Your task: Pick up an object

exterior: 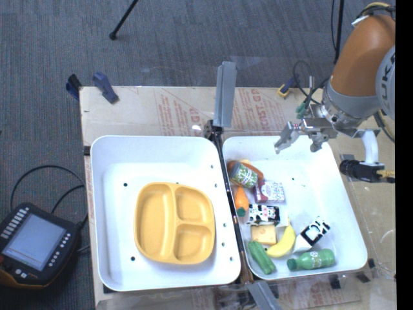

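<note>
Arm: grey with an orange band, reaching in from the right, wrist above the back edge of the right bin [335,173].
Gripper [301,141]: hangs over the bin's back rim, well clear of the objects below.
Fingers: spread wide, one tip at left [282,144], the other at right [315,146]; nothing between them.
Left bin [106,173]: carries a yellow tray [174,223] with three compartments.
Right bin contents: objects packed along the left wall and front; the back right floor is bare.
Cluster by the wall: a green can [245,174], a carrot [241,201], a pink packet [271,191] and a cow-print carton [264,213], touching or overlapping.
Front group: a banana [283,242] against a tan block [262,234], a green pod [261,256], a green bottle [312,259] lying on its side, a black-and-white cube [314,230].
Step in hand: judged to be the approach; no object is picked yet.
Best target: the bottle or the cube, since each lies more apart from its neighbours than the cluster pieces do.
Method: centre over the chosen object, turn the fingers across its narrow side, descend straight, close only when both tips straddle it.
Risk: in the cluster, a tip is likely to land on a neighbour and push the target aside.
Desk [161,112]: brown board under both bins.
</note>
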Robot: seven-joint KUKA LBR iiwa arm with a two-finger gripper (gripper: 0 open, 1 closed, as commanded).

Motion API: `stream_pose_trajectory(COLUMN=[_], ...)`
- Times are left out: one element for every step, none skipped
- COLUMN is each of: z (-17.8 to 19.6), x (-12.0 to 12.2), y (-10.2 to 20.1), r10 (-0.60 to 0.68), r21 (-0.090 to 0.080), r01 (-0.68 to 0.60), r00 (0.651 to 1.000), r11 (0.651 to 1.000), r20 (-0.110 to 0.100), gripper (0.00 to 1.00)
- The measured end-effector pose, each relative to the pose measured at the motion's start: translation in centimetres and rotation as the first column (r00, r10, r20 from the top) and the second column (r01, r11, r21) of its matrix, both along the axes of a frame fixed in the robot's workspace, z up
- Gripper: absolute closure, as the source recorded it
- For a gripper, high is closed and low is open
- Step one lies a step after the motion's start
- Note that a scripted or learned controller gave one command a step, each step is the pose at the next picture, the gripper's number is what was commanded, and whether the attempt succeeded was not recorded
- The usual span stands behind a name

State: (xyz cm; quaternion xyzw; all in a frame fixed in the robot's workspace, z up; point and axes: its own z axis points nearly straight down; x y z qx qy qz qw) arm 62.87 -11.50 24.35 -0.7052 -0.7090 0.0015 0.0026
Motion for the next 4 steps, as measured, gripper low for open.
stream_pose_trajectory(z=[-11.3,-15.8,-15.8,-13.7], x=[-5.3,-12.3,-15.1,-14.4], y=[2.4,1.3,0.1,0.6], r10=[-0.081,0.005,-0.167,-0.072], r21=[0.0,0.002,0.002,0.001], r01=[0.081,-0.005,0.167,0.072], r00=[0.997,1.0,0.986,0.997], r11=[0.997,1.0,0.986,0.997], r20=[-0.001,0.0,0.0,0.001], gripper=[0.0,0.0,0.0,0.0])
